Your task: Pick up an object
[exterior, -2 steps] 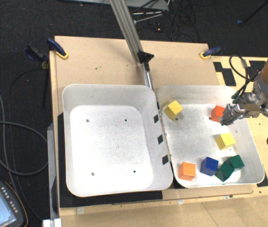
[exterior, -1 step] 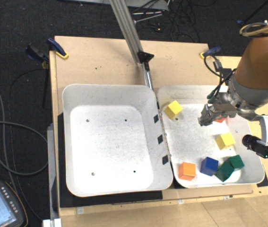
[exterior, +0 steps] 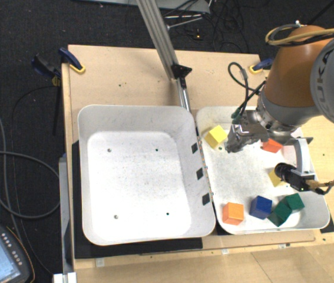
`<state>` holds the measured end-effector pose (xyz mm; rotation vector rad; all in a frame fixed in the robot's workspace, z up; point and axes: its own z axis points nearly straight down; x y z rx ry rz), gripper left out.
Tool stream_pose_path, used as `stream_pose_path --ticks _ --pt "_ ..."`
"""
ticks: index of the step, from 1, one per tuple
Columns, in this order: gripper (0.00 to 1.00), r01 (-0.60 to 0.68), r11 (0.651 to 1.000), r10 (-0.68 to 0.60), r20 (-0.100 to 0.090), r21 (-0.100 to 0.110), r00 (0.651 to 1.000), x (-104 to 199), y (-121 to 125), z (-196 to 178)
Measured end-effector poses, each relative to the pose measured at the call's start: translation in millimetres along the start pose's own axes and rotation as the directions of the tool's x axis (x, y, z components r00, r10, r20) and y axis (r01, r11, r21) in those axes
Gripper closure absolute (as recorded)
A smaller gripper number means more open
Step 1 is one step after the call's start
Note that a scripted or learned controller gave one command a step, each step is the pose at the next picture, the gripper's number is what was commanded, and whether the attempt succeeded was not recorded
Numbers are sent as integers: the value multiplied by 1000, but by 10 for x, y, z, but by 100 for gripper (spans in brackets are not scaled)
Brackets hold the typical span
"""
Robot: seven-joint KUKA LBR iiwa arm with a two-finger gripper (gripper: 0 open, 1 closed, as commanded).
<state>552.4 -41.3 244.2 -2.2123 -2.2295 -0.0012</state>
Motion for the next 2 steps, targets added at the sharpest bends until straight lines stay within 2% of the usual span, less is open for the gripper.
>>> stream_pose_path --ticks 2 --pt "100 0 1000 0 -1 -2 1000 984 150 -92"
